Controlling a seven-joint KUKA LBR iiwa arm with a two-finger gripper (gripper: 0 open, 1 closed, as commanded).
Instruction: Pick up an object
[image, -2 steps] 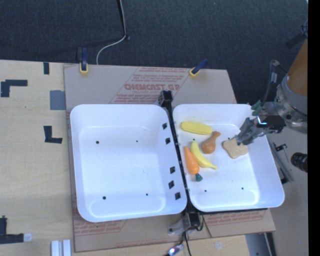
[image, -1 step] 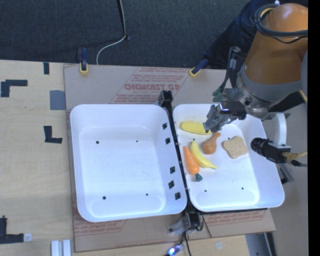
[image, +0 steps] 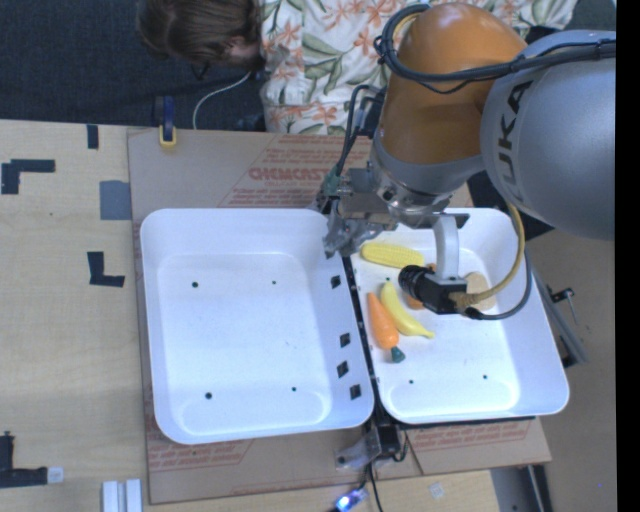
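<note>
The right bin (image: 480, 385) holds a yellow corn cob (image: 392, 256), a yellow banana (image: 407, 314), an orange carrot (image: 382, 322) with a green tip, and a tan object (image: 479, 285) partly hidden behind a black cable fitting. My gripper (image: 340, 228) hangs below the orange wrist band, over the back end of the divider between the two bins. It is just left of the corn cob and I see no object in it. The arm's bulk hides the back of the right bin.
The left bin (image: 240, 330) lies beside the right one on a cardboard sheet (image: 220, 170). A person in a floral shirt (image: 320, 50) is behind the bench. A black and yellow cable (image: 510, 280) loops from the wrist over the right bin.
</note>
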